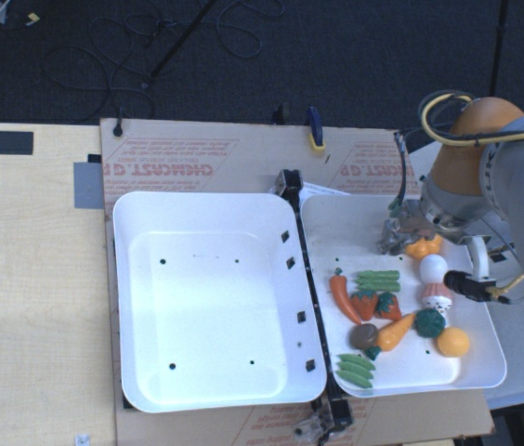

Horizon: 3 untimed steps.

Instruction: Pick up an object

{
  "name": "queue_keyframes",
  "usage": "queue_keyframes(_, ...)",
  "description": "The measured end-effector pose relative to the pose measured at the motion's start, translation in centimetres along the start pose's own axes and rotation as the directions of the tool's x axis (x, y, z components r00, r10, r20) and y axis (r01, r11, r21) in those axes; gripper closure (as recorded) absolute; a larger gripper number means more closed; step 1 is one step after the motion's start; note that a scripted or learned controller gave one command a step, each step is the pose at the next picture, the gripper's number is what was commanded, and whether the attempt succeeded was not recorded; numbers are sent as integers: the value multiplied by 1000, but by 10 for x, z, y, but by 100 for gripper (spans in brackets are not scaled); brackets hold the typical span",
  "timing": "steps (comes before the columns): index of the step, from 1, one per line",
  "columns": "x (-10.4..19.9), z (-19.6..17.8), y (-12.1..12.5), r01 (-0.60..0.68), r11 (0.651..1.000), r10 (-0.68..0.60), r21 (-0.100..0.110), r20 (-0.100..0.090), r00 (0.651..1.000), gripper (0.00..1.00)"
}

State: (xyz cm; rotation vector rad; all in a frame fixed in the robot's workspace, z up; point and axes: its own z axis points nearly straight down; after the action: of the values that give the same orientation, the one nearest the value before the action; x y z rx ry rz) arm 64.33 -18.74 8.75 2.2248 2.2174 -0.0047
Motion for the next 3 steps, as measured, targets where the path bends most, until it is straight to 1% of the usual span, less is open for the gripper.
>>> queue_keyframes(1,69,-103,3,10,1000,-10,-10,-4,1000,100)
queue_keyframes(2,65,3,-38,2,1000,-2,2,-3,1000,100)
queue_keyframes(3,89,-1,-124,1,1000,-1,4,-5,1000,100)
